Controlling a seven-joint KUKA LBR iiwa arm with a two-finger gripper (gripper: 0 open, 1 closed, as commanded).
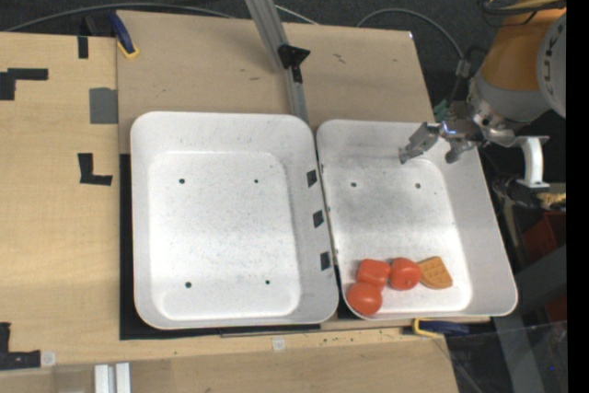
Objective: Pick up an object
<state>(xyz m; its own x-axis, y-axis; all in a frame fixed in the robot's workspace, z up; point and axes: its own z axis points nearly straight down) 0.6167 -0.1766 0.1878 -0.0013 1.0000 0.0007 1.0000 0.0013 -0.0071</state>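
Hanging over the upper right part of the right bin, the gripper sits w/ its two fingers spread wide apart and nothing between them. One finger points down-left over the bin floor; the other finger is nearer the bin's right rim. The arm comes in from the right, orange band above the wrist, grey body beyond.

Task things lie well apart from the gripper, at the bottom edge of the same bin, packed in a small cluster. Three red pieces, round and glossy, tomato-like: one red piece at upper left of the group, another just right of it and touching, a third lower left, tucked against the bin's front corner. Beside them on the right is an orange-tan piece, flatter, roughly wedge-shaped, w/ a dull surface; it touches or nearly touches the middle red piece. What exactly these are, can't tell; too small.

Left bin is white w/ grey speckling and a few dark dots on its floor; right bin has the same look. Both bins sit side by side on a wooden bench, w/ black clips along the seam between them. A metal rail slants down from the top to the bins' shared back corner.
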